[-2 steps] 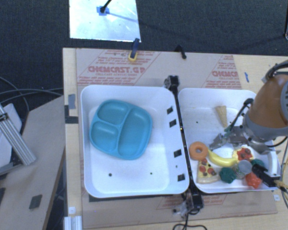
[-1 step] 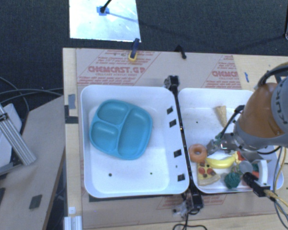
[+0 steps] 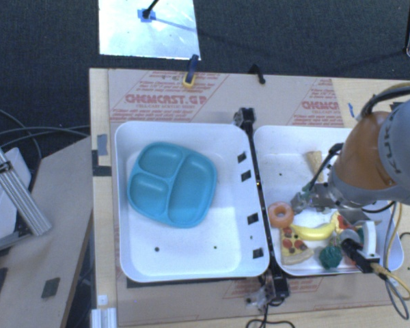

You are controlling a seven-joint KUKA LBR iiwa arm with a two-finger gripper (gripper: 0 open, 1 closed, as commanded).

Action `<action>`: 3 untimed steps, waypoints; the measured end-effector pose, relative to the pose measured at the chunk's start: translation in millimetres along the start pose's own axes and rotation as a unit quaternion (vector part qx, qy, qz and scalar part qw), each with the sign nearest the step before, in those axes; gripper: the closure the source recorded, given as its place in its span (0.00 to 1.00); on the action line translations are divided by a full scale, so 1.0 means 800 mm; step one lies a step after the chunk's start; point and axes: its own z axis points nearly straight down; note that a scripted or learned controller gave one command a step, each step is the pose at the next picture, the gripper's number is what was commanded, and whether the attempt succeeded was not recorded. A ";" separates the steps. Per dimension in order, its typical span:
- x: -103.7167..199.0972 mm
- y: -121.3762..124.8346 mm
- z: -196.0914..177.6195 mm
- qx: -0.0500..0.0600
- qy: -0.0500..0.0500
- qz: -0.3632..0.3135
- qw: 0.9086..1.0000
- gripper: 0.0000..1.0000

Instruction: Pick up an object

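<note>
From the camera above, my jaws (image 3: 313, 198) were low in the right bin (image 3: 280, 149), reaching in from the right side. I could not tell if they were wide or narrow, because the arm (image 3: 372, 156) and the wrist covered much of them.

The toy foods lay close together in the near part of this bin. The orange doughnut (image 3: 281, 214) was just beside my jaws, toward the divider between the two bins. The yellow banana (image 3: 314, 231) lay just below my jaws, and I could not tell if it touched them. The pizza slice (image 3: 294, 247) was below the doughnut, near the front wall. The green broccoli (image 3: 330, 255) lay beside the pizza slice, also at the front wall. A small beige piece (image 3: 314, 160) lay apart, higher in the bin, with white floor around it.

The upper part of the right bin had open room. The near part was crowded, and the things there were close to the front wall.

In the left bin (image 3: 191, 251) a blue divided plate (image 3: 171, 184) lay flat, with free white floor below it. The worktop (image 3: 164, 98) behind the bins carried a sheet with red letters.
</note>
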 end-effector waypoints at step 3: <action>-0.128 -0.036 0.005 0.007 0.011 -0.005 1.000 0.00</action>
